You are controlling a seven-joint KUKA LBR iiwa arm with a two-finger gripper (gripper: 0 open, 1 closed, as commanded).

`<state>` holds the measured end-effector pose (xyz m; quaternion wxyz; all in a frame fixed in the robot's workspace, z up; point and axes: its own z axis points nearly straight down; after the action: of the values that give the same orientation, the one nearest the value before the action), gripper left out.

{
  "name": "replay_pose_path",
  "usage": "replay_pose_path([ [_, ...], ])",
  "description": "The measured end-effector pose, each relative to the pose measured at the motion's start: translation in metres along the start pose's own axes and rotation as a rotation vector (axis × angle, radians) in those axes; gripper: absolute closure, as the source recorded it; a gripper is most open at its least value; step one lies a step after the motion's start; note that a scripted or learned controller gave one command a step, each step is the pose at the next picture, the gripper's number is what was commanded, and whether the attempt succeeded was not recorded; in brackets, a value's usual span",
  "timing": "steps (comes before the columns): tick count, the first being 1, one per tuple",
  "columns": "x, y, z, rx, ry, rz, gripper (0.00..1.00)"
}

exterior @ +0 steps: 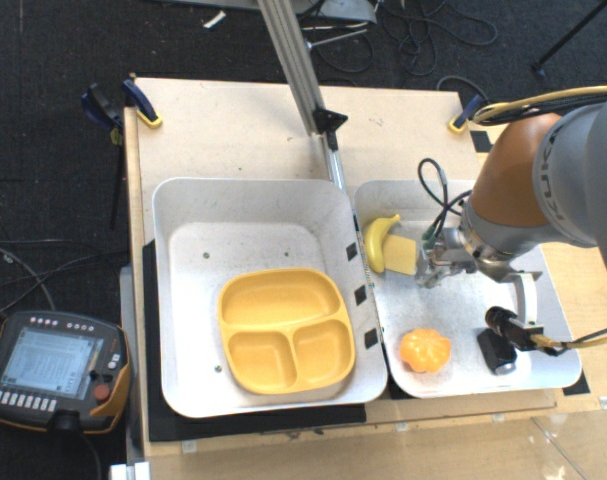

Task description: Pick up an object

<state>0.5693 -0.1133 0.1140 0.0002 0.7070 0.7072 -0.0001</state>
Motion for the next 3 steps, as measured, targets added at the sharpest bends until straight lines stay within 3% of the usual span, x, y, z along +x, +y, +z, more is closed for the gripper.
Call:
replay_pose_path([
  [2,-0.017,0.008,-0.103,-0.006,-0.002,0.000,1.00],
  [3,-0.017,0.009,-0.137,-0.005,-0.001,-0.002,1.00],
])
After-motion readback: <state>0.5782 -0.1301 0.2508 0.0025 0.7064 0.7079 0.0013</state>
